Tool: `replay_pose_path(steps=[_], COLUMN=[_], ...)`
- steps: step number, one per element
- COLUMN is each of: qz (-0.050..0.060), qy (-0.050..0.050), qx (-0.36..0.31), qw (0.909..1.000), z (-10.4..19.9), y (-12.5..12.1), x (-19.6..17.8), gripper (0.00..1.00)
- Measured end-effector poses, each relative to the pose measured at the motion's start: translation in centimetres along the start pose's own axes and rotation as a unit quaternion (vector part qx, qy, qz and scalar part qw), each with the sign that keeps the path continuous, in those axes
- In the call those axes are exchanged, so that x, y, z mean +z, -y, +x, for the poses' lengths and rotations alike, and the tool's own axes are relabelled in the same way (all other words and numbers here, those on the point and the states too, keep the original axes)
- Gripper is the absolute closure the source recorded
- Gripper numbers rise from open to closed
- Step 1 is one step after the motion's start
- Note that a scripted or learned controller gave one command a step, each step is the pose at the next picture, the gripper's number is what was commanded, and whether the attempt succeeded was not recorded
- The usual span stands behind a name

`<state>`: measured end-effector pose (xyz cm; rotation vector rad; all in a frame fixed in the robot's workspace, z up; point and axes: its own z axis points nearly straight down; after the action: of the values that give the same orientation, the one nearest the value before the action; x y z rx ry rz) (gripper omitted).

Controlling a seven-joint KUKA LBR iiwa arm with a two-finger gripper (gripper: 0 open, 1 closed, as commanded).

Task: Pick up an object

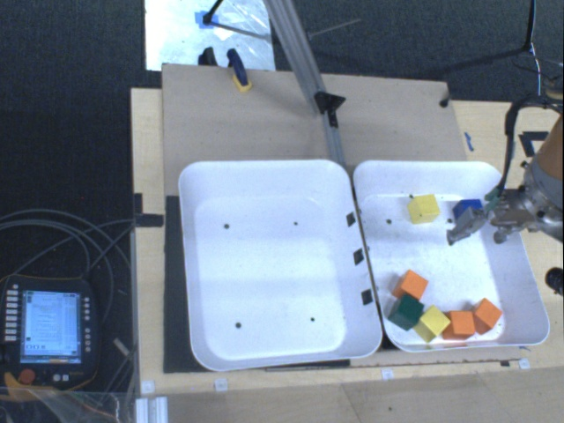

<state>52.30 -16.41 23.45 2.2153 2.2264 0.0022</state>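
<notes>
where the arm is cut off | gripper partly hides blue block

Handheld control pendant (screen lit) on dark floor, cables coiled beside it; yellow-handled clamp on board.

You have one fixed camera above the bench, looking down at a slant, both white bins in frame, arm entering from the right.
</notes>
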Motion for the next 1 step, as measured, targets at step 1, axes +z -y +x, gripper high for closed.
replay_pose_path(steps=[1], qz=[0.0], qy=[0.0], qx=[0.001], qw=[1.0], z=[-0.01], y=[-0.01], x=[-0.01], gripper=[0.0])
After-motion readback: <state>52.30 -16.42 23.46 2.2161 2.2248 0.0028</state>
